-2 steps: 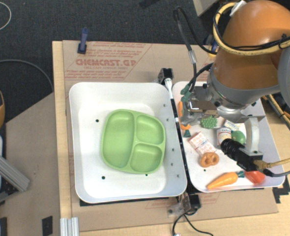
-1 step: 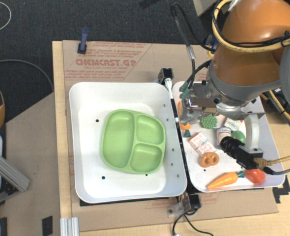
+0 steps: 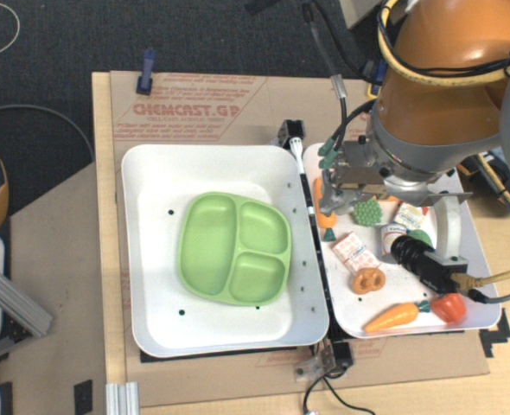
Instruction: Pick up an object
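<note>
The gripper [image 3: 372, 199] hangs low over the right bin's [image 3: 484, 322] far left corner, its grip impossible to tell, perhaps touching a green toy [image 3: 368, 211]. Along the near edge lie a carrot [image 3: 392, 316] and tomato [image 3: 449, 307]. The left bin [image 3: 143, 232] holds a green divided plate [image 3: 234, 248].

Robotics lab, bench [image 3: 194, 102] on dark carpet, loose cables [image 3: 13, 119], aluminium framing [image 3: 13, 301]

Green plate [image 3: 234, 249], white bins [image 3: 143, 232], orange carrot [image 3: 392, 316].
</note>
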You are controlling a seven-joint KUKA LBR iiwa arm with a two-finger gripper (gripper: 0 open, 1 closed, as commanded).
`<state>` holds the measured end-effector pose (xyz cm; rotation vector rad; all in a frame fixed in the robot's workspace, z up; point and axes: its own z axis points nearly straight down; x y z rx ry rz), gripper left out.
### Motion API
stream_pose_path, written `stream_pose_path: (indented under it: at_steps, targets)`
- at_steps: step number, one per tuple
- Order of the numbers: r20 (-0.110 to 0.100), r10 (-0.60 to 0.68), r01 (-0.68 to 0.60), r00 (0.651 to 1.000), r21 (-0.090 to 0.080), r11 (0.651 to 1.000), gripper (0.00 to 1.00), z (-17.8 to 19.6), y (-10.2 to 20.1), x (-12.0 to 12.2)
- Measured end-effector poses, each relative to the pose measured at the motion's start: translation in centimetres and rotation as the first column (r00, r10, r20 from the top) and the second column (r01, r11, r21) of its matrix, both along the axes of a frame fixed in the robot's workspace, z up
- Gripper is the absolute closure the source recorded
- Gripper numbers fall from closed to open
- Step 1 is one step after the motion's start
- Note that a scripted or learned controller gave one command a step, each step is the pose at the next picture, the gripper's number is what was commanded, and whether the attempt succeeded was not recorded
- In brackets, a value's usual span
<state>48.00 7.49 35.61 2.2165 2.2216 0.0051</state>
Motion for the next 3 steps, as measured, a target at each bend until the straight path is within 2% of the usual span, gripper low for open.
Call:
stream_pose_path:
  at_steps: [1,2,3]
  targets:
    - [0.002,0.001,-0.001,1.000,0.000,1.000,1.00,1.0,0.0,0.1]
    - [-0.009,-0.009,0.009,1.000,-0.001,1.000,1.00,-1.0,-4.7,-0.1]
    - [-0.022,-0.002,0.002,1.000,-0.001,1.000,1.00,-18.1,-1.9,0.5]
